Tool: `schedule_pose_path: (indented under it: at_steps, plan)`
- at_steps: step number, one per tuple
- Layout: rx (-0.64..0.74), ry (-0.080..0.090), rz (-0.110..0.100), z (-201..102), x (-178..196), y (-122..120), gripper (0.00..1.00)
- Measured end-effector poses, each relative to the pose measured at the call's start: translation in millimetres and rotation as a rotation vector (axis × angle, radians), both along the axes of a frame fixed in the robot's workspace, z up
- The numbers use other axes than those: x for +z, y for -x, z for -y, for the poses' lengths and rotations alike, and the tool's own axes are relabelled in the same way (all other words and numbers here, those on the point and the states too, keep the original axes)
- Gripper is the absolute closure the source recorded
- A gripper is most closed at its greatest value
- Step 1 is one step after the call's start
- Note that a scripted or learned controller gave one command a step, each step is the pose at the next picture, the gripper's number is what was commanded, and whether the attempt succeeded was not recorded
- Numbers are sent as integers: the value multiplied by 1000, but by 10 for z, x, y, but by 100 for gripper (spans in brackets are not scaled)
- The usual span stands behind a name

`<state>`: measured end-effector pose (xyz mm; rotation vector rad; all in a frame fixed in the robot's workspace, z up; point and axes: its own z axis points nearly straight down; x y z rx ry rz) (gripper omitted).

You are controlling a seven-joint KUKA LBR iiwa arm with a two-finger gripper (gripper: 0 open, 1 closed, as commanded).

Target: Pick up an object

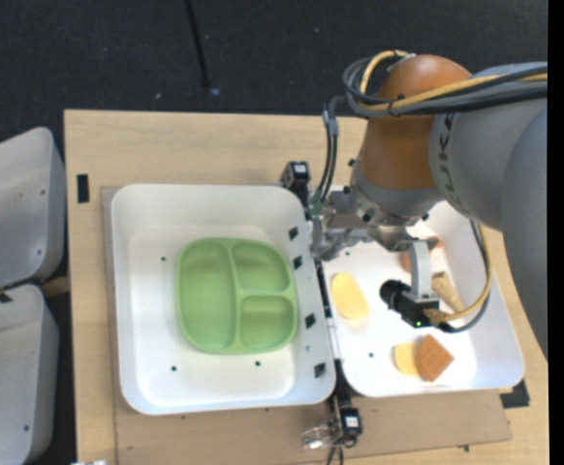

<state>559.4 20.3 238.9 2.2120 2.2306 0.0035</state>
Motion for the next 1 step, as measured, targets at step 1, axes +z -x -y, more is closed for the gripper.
schedule_pose_path:
  at_steps: [1]
  plan:
    - [-1, 0, 0, -458, 73, -68, 100]
